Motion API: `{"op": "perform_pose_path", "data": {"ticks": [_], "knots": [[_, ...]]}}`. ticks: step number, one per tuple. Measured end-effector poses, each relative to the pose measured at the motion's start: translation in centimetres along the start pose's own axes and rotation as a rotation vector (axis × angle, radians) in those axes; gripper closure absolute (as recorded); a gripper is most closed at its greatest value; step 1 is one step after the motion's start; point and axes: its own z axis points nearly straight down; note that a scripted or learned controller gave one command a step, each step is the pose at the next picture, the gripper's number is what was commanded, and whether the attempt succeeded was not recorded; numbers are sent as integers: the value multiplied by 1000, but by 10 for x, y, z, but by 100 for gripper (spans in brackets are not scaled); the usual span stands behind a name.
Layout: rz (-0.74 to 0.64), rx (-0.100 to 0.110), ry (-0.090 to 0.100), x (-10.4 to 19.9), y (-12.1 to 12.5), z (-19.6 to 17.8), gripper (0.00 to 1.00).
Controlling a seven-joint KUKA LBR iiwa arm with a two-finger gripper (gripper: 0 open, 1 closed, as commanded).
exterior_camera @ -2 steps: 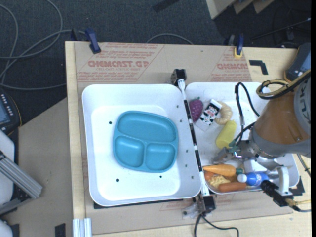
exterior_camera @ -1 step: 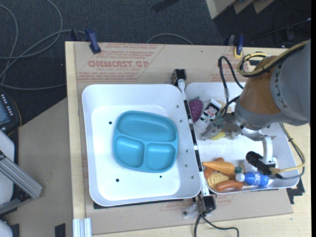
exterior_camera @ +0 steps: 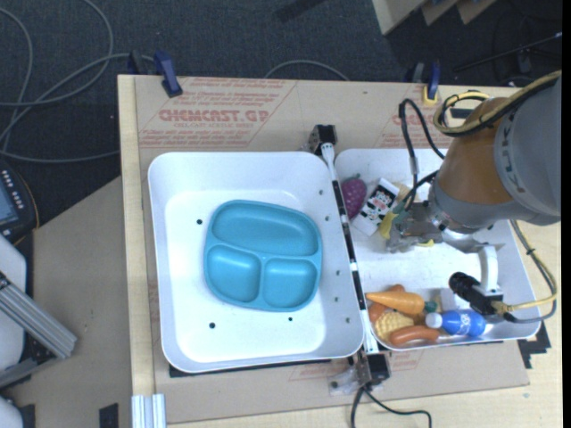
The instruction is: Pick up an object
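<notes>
Clutter at near edge of right bin: an orange plastic carrot [exterior_camera: 399, 300], a red-orange sausage-shaped toy [exterior_camera: 412, 334] on a pale waffle-textured piece [exterior_camera: 386, 325], and a blue bottle-like toy with a white cap [exterior_camera: 461, 323] lay bunched in the near corner.
Right bin: the shallow white bin [exterior_camera: 525, 331] held all the loose toys.
Left bin: the shallow white bin [exterior_camera: 169, 239] held a blue three-compartment plastic plate [exterior_camera: 262, 253] lying flat near its middle.
Gripper: the two-finger gripper [exterior_camera: 399, 231] was low in the right bin, past the carrot cluster; whether the jaws stood open or closed could not be told.
Arm: the grey arm with its orange band [exterior_camera: 477, 168] reached in from the right.
Far objects: a purple rounded toy [exterior_camera: 354, 194] and a small white box with dark print [exterior_camera: 380, 201] lay beside the gripper, near the bin divider.
</notes>
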Motion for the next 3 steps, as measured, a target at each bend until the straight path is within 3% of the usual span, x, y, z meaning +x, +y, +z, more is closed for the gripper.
{"op": "perform_pose_path", "data": {"ticks": [1,2,3], "knots": [[4,-3,-4,-56,30,-12,100],[0,-14,-6,-89,62,-127,100],[-1,9,4,-72,89,-30,100]]}}
